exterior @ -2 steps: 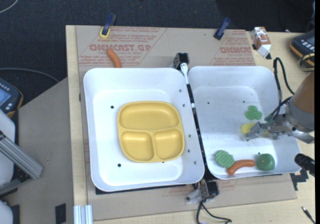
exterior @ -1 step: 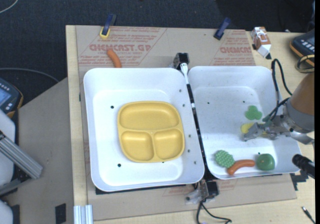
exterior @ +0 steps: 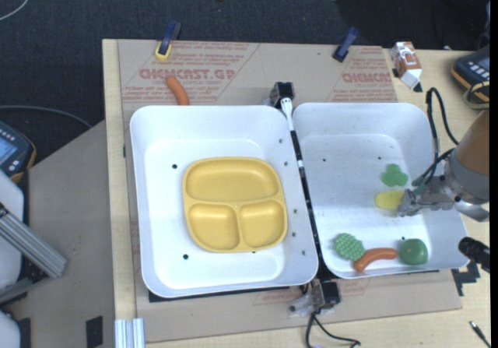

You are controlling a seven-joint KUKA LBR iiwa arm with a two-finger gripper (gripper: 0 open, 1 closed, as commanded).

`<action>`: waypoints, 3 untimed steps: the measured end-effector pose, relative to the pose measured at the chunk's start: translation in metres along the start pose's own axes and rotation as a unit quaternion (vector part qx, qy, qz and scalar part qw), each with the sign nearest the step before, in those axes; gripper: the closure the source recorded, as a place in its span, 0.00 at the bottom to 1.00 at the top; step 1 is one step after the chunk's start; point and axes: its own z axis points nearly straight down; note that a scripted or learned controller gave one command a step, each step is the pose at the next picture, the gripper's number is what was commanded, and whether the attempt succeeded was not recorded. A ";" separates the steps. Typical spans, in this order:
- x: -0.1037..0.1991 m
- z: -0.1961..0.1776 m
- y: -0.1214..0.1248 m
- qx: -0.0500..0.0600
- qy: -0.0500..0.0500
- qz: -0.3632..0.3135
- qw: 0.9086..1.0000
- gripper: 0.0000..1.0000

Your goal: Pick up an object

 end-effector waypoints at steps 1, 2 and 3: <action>-0.005 -0.044 0.001 -0.003 -0.003 0.000 1.000 1.00; 0.003 -0.095 -0.004 -0.004 -0.003 -0.001 1.000 1.00; 0.002 -0.133 -0.002 -0.004 -0.003 -0.001 1.000 1.00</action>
